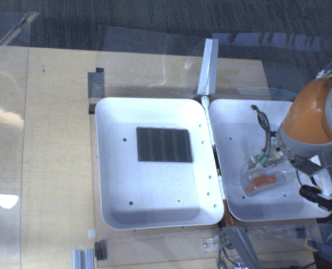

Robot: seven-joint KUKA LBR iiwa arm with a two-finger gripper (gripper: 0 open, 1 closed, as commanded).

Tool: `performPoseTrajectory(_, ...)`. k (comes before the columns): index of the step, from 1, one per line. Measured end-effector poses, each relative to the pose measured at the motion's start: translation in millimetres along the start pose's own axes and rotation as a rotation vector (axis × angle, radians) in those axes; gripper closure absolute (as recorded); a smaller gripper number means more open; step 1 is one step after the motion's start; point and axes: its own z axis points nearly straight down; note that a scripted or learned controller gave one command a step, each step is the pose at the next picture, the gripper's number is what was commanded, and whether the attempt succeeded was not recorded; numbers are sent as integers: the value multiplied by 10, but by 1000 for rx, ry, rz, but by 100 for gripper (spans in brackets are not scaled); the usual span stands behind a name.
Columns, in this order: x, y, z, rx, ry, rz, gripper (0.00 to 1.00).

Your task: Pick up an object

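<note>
Clear bag [263, 179] under claw [268, 157]

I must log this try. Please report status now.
Gripper low in right bin, over clear packet. Grasp unconfirmed. Left bin: dark mat.

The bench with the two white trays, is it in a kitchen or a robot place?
Probably a robot lab or test workshop. A grey and orange robot arm reaches over the right white bin, the left bin sits alongside, and clear guard panels surround the wooden bench.
</note>
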Motion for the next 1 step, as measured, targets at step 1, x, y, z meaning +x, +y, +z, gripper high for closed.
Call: performPoseTrajectory(1,40,-348,-545,-1,-1,-121,0)
